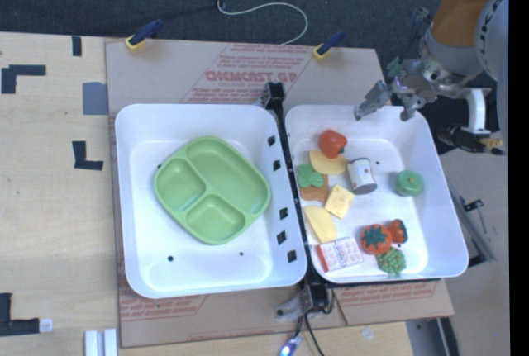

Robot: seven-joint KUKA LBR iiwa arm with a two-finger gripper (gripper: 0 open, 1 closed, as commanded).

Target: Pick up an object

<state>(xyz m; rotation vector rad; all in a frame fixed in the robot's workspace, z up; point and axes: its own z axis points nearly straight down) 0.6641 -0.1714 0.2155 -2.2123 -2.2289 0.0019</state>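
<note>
- The claw (388, 104) is up over the far edge of the right bin (436, 173), near its far right corner. Its two fingers are spread wide apart with nothing between them, one poking out left and the other pointing down by the rim.
- The arm (467, 7) comes in from the right, orange band sitting above the grey wrist.
- All the stuff to pick from is in the right bin, and none of it is touching the claw.
- Along the left side of that bin: a red piece (332, 142) nearest the far edge, a yellow slice (326, 163) right under it, then a green bit (309, 177) against the left wall.
- A small grey can (360, 175) lies on its side around the middle, and a yellow cheese wedge (339, 201) is just beside it toward the near edge.
- A round green piece (408, 182) sits alone by the right wall.
- Another yellow piece (320, 223) and a red and white packet (339, 254) are at the near left corner.
- A tomato-looking toy (376, 238) and a green bunch (392, 262) are close together near the near edge.
- The left bin (140, 181) holds a green divided plate (212, 189), sitting roughly in the middle and turned at an angle.
- Both bins rest on a cardboard sheet (240, 73) with a blue and yellow clamp at each far corner.
</note>
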